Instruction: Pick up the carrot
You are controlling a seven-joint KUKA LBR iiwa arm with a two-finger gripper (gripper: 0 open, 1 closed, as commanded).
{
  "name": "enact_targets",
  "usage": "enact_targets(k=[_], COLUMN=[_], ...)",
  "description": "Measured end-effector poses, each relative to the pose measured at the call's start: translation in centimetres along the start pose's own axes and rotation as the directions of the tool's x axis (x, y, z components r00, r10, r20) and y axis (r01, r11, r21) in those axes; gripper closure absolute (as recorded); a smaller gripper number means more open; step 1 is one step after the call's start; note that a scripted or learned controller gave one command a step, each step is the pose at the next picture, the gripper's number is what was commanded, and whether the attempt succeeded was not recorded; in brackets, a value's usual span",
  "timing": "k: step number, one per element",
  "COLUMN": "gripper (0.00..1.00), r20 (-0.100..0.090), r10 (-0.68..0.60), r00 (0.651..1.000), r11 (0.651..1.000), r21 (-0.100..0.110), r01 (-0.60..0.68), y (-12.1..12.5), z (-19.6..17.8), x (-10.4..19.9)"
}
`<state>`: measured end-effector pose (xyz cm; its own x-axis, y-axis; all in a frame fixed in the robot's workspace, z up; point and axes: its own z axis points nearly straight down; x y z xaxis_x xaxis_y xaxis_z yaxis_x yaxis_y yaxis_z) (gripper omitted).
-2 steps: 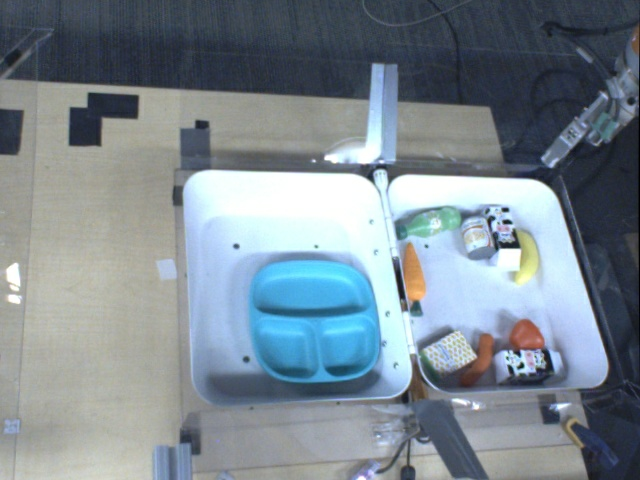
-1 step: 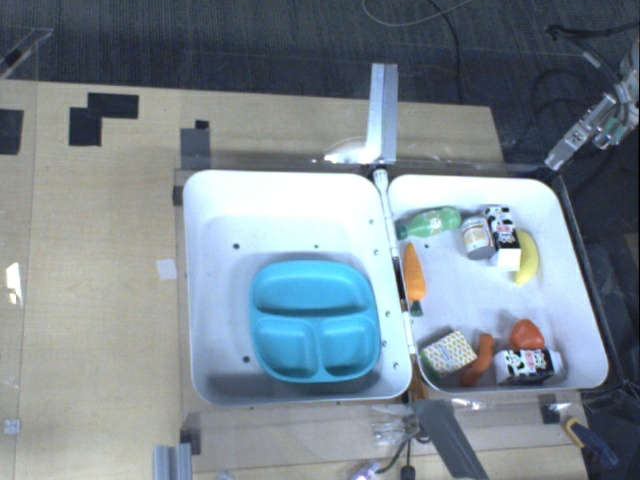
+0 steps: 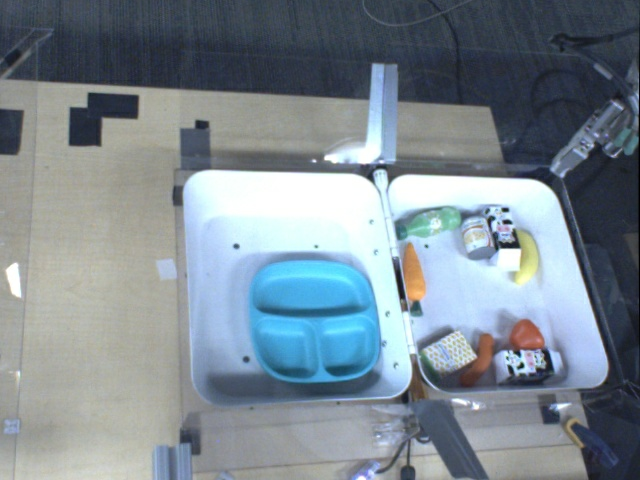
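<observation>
**Desk:** Camera view, from above the bench. Where are you in the shot?

**Arm:** Far right corner. My gripper (image 3: 580,152) hangs outside the right bin (image 3: 560,203), above its far right corner and well apart from everything in it. Whether it is wide or narrow I cannot tell at this angle and size. Nothing shows in its grasp.

**Desk:** And the carrot?

**Arm:** The carrot (image 3: 413,273) lies in the right bin, pressed along its left wall, just beside the rim it shares with the left bin (image 3: 215,208). It runs near to far. A green bag (image 3: 428,222) sits just beyond its far end. Its right side looks open.

**Desk:** What else is in frame?

**Arm:** A small jar (image 3: 478,238) and a banana (image 3: 526,258) towards the far right of that bin. At the near end are a checked packet (image 3: 447,351), a red sausage-like piece (image 3: 481,358) and a black-and-white carton (image 3: 525,365). A blue divided tray (image 3: 315,318) sits in the left bin.

**Desk:** Progress?

**Arm:** By my reading, none on the pick itself. The carrot rests on the bin floor, untouched. Left to do: cross the bin to its left wall, come down over the carrot, close on it and lift. The wall is the likely trouble, since it leaves little room on that side.
</observation>
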<state>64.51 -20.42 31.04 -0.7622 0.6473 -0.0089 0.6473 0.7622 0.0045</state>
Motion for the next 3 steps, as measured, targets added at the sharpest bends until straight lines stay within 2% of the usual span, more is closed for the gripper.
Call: enact_targets(k=[1,2,3], gripper=[1.00,1.00,1.00], r20=[0.000,-0.001,-0.001], r10=[-0.105,-0.155,-0.252], r00=[0.994,0.988,0.968], r11=[0.994,0.988,0.968], r21=[-0.001,-0.001,-0.001], r01=[0.105,0.155,0.252], y=[3.4,4.0,5.7], z=[-0.2,0.1,0.4], x=[2.0,2.4,5.6])
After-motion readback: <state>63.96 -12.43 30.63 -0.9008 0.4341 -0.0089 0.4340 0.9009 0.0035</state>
